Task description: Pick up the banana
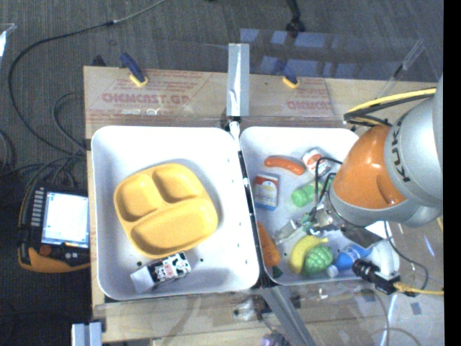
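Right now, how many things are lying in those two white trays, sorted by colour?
Yellow: 2, the divided plate and the banana
Green: 2, a bumpy toy and a smooth toy
Orange or red: 2, a sausage and a carrot
Blue: 1, a bottle
White with print: 3, a carton, a cow-patterned box, a small pot
Total: 10

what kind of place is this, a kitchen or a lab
Most likely a robot lab: a robot arm reaches over two white bins of toy food clamped to a bench, with cables trailing across carpet.
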### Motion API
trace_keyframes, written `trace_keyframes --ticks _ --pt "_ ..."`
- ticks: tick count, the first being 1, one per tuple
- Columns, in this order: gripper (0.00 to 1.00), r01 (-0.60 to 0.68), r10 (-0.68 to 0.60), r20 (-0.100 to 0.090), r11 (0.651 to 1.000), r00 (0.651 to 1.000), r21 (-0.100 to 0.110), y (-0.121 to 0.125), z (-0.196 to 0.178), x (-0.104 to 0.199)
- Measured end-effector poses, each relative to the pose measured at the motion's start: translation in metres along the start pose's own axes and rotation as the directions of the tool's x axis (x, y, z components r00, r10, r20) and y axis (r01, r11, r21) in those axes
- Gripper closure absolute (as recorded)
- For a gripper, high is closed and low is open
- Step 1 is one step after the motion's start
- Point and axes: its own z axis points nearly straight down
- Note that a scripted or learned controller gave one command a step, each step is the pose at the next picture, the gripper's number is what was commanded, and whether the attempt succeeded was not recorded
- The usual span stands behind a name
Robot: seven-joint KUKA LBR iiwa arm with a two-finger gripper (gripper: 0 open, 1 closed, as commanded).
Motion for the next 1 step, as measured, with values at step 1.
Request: trace_keyframes --ticks 1 --pt "1.00 -0.001 0.001 -0.001 1.000 1.000 -0.003 0.0017 -0.0098 0.0001"
